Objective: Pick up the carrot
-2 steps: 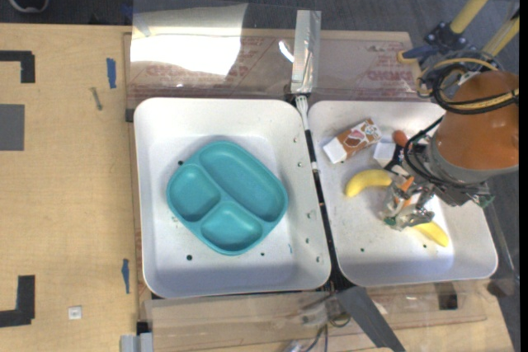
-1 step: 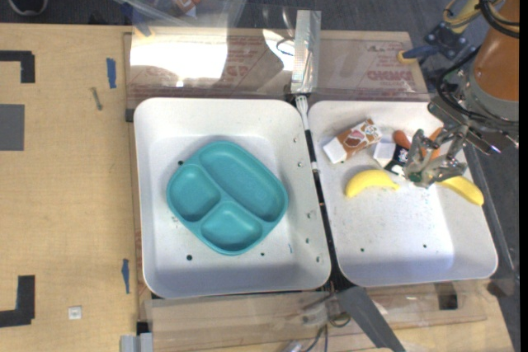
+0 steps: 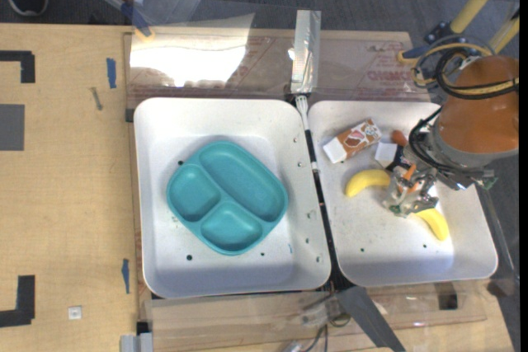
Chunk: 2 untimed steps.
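Note:
A small orange end of the carrot pokes out from under the arm near the back of the right bin; the rest of it is hidden by the wrist. My gripper hangs low over the bin floor, a little in front of the carrot, between a yellow banana to its left and a second yellow piece to its right. The orange-banded wrist covers the bin's right rear part.
A brown and white carton lies left of the carrot at the back of the right bin. The left bin holds a teal divided plate. A metal divider stands behind the bins.

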{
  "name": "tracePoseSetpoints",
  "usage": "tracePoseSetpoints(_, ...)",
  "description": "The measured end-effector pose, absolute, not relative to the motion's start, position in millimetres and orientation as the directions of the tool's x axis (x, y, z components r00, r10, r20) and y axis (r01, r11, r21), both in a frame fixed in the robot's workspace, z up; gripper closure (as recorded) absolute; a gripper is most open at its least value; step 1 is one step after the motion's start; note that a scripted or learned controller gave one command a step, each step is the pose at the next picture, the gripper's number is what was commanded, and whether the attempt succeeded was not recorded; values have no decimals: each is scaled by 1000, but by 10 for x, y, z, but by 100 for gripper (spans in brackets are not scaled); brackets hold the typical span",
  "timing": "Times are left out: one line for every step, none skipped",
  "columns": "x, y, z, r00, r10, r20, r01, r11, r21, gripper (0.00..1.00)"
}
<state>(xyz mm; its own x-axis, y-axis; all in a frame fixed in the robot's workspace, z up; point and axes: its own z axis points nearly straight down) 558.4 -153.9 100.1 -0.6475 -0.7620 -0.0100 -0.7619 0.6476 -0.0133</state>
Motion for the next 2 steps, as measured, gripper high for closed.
tracePoseSetpoints(5810,-1341,1117,-694,-720,-9,-720,694,-6,100)
tracePoseSetpoints(6075,-841,2739,-646,-763,-14,-763,646,-16,100)
